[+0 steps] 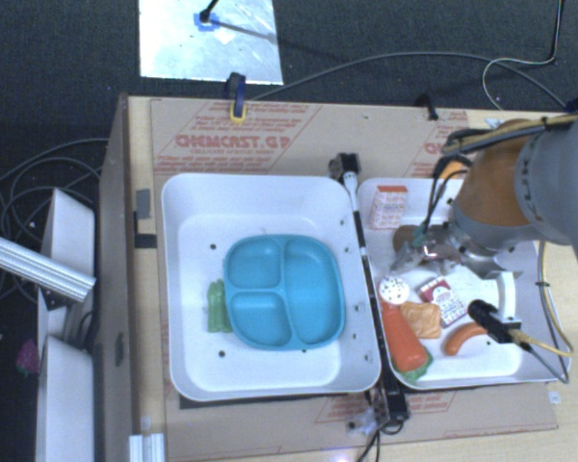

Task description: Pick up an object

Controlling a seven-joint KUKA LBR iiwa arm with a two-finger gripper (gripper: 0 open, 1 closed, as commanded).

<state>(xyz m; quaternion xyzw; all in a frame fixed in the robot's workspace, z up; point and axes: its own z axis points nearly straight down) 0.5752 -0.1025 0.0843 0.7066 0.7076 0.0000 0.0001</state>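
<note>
Left bin (188, 258) holds blue divided plate (284, 292), green item (216, 306) just beside plate's left edge. Cardboard sheet with red print (270, 138) lies under both bins. Yellow-blue clamp (237, 97) at sheet's far edge. Shiny foil square (210, 27) on dark carpet (48, 56) beyond. Cables (385, 61) trail across floor.

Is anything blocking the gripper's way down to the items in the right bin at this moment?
Nothing visible does. The gripper hangs low inside the right bin, just above the small white round item and beside the red-and-white packet. The carrot and sausage lie uncovered nearer the front wall.
</note>
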